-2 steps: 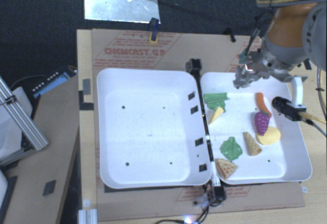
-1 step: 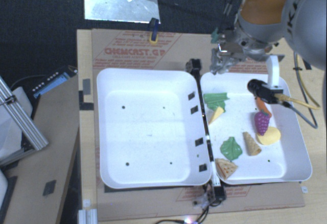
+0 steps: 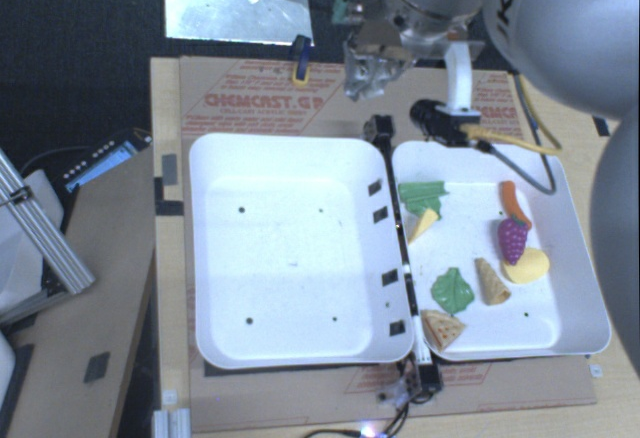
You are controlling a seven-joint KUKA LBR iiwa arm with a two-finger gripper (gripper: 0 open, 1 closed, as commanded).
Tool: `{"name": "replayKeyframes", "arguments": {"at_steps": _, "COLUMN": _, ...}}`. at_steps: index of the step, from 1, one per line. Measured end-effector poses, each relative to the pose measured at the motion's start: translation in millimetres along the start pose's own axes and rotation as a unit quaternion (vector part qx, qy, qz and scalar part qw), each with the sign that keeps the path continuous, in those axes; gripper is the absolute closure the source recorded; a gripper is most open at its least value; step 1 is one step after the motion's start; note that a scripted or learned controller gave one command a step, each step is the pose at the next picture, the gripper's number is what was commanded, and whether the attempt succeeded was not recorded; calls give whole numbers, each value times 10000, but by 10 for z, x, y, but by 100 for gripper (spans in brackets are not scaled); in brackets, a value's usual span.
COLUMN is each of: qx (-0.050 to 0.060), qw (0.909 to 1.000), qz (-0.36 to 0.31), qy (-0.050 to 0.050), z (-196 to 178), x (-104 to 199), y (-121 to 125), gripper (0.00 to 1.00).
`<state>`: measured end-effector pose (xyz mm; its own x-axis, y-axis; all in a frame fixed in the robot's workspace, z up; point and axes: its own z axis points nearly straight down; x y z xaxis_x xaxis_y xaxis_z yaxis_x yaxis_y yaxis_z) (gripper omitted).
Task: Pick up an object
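Gripper (image 3: pixel 375 76) hangs high over the far edge of the worktop (image 3: pixel 170 226); can't tell how far open it is, nothing seen in it. Nearest target: green leafy piece (image 3: pixel 422 194), below and a bit right in the right bin (image 3: pixel 570 326). Descend straight, centre on one piece w/o touching neighbours. Count: 2 bins; approx. 8 toy foods.
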<state>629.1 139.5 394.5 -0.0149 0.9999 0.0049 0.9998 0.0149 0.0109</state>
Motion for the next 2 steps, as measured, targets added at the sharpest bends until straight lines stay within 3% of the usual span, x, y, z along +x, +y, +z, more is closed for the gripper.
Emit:
{"name": "replayKeyframes", "arguments": {"at_steps": 1, "qx": 16, "qw": 10000, "qz": 10, "qy": 3, "z": -360, "x": 911, "y": 165, "gripper": 100}}
{"name": "replayKeyframes", "arguments": {"at_steps": 2, "qx": 33, "qw": 10000, "qz": 44, "qy": -14, "z": -651, "x": 955, "y": -29, "gripper": 100}}
